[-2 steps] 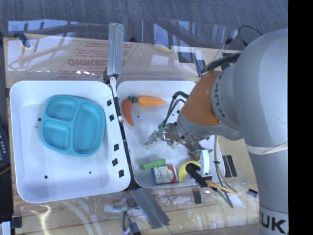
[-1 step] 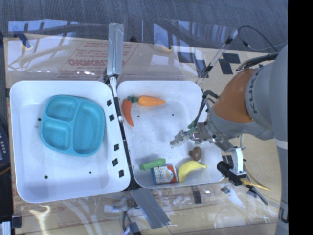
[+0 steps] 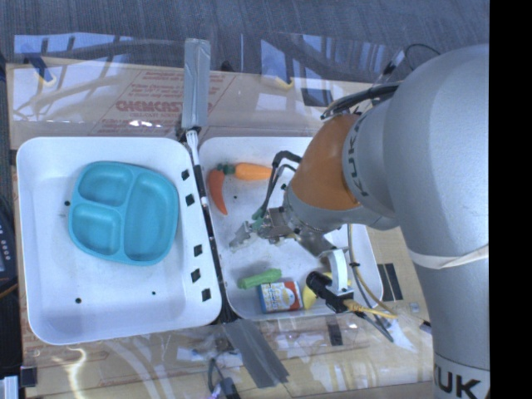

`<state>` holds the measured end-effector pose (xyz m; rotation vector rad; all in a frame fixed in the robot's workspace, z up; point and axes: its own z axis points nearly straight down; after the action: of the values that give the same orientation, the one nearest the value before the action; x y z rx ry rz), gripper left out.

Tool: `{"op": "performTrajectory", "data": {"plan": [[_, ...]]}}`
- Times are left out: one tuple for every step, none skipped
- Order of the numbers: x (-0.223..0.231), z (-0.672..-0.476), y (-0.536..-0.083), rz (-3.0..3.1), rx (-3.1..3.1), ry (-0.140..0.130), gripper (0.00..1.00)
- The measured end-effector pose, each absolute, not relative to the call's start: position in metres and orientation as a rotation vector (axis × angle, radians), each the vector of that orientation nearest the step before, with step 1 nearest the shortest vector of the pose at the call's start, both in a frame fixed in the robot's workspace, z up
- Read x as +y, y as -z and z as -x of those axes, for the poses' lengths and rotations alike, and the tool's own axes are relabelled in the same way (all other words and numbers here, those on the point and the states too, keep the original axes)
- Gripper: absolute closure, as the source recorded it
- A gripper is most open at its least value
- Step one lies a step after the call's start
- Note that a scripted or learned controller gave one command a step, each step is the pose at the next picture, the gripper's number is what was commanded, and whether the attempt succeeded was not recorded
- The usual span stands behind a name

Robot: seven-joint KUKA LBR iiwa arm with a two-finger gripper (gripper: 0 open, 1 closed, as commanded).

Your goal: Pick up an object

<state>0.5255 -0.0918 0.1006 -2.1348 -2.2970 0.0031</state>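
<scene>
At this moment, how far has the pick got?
Done: the gripper is down inside the right bin. In hand: nothing visible between its fingers. Left: the actual grasp and lift. The two carrots, green piece and small carton all lie on the bin floor.

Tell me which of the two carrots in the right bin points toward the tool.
The darker red-orange carrot by the divider: it runs down the bin toward the tool. The lighter orange carrot lies crosswise along the far wall.

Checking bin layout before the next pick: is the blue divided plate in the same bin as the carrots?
No, the blue plate lies in the left bin; the carrots lie in the right.
</scene>
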Motion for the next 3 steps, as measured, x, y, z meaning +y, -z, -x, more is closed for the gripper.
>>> {"op": "performTrajectory", "data": {"plan": [[-0.1009, -0.476, -0.091, 2.158, -2.278, -0.002, 0.0], [-0.1013, -0.4771, -0.1008, 2.154, -2.282, -0.002, 1.0], [-0.1013, -0.477, -0.1007, 2.154, -2.282, -0.003, 0.0]]}}
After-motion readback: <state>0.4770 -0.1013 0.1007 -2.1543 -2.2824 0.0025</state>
